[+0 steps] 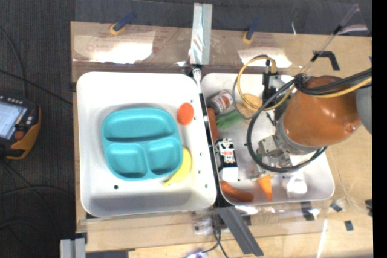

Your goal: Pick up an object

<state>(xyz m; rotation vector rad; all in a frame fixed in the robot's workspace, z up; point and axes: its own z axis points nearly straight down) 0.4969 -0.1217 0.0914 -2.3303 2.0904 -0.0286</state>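
Observation:
My arm's orange band [317, 118] hangs over the right bin [323, 187], and the gripper [271, 157] points down under it near the bin's middle. Just below the gripper lies a small orange carrot-like piece [265, 185], with a white piece [296, 186] to its right. A brown sausage [237, 192] lies at the bin's front left. A black-and-white toy [226, 151] rests left of the gripper. Further back are a long red-brown stick [211, 125], a green piece [228, 121] and a small can [222, 100].
The left bin [91, 148] holds a teal divided plate [143, 142], an orange ball [185, 113] and a yellow banana [181, 169]. Black and yellow cables [254, 84] loop over the back of the right bin. A handheld controller [17, 124] lies off the bench at far left.

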